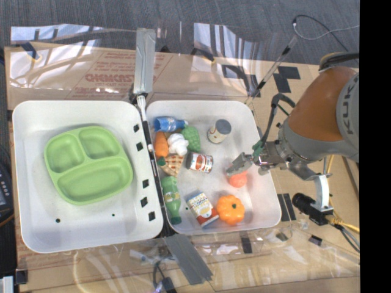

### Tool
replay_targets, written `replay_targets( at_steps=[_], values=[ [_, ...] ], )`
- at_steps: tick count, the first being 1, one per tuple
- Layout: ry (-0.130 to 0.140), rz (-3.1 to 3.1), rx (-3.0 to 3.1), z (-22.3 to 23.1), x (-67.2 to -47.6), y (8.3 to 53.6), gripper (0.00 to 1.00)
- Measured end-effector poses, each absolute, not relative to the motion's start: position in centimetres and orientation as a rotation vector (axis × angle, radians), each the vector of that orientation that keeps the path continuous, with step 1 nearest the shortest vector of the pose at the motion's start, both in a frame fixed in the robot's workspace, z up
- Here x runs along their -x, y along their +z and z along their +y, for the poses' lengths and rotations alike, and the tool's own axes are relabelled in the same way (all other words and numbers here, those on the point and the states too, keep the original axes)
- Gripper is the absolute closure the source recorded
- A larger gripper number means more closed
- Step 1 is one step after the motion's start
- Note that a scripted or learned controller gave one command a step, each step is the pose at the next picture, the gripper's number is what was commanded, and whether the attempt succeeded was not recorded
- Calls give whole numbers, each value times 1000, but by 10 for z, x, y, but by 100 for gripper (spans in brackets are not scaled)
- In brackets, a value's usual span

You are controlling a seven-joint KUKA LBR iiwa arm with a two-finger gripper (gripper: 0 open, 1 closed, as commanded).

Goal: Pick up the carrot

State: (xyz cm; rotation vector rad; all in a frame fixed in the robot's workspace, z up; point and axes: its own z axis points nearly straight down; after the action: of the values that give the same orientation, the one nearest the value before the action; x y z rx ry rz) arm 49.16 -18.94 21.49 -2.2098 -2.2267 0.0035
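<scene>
Carrot (pixel 160 145) among toy foods in right bin (pixel 264 133); green plate (pixel 89 163) in left; end effector (pixel 239 163) state unclear.

I see the table (pixel 91 66) covered in brown cardboard under shiny clear plastic. 2 white bins sit on it side by side, touching: the left bin (pixel 27 163) and the right bin (pixel 259 139).
</scene>
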Motion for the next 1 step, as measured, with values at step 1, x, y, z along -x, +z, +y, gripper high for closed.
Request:
replay_targets(
  at_steps=[1],
  values=[
    [-8, -2335, 2113, -160, -481, 97, 0]
  ],
)
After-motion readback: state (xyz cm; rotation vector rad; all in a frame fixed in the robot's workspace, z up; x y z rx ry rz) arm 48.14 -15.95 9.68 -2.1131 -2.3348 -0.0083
